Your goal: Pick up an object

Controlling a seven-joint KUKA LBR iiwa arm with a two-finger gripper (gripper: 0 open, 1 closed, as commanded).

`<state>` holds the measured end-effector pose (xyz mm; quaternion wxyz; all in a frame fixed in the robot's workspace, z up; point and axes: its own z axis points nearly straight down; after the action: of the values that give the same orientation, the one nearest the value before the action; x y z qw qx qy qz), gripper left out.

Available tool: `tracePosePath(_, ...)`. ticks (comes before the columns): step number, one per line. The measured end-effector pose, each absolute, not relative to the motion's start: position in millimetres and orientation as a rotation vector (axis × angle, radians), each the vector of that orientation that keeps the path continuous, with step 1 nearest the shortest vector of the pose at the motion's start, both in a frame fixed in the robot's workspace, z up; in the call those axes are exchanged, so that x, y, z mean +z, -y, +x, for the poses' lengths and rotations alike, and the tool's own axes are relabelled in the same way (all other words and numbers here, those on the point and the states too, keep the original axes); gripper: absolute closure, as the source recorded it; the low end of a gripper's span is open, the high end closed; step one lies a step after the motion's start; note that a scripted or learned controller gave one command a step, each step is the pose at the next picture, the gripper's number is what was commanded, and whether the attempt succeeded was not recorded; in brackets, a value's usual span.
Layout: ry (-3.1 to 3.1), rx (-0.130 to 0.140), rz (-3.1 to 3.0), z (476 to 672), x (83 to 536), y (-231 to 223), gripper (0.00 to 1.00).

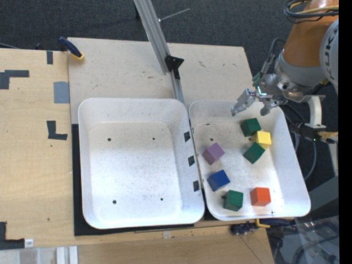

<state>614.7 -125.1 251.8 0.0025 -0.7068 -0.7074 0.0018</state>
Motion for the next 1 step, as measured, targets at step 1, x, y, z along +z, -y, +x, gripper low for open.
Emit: tracePosePath(1, 2.223, 0.001, -2.219, 615.5, 254.8, 125.1, 0.0)
